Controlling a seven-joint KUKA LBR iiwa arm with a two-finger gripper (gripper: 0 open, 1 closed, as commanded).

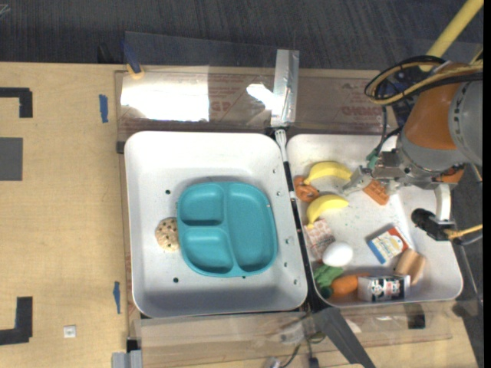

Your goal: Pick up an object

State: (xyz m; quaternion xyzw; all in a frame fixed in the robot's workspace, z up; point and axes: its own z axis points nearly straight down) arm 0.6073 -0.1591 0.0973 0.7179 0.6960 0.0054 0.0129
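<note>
My gripper [362,178] hangs over the upper middle of the right bin [437,284], coming in from the right under the grey and orange wrist. It is just right of a yellow banana [327,172] and just above an orange block [376,193]. A second banana [327,205] lies below and to its left. Nothing shows held in it. Lower in the bin lie a white egg [337,254], a blue and white box [386,243], a brown sausage-like piece [409,264], a small lying bottle [383,287] and a carrot [345,284].
The left bin [146,167] holds a teal divided plate [228,227] with a cookie [167,234] at its left side. A small orange item [305,191] and a wrapped packet [317,233] lie by the right bin's left wall. Cables [399,79] loop above the arm.
</note>
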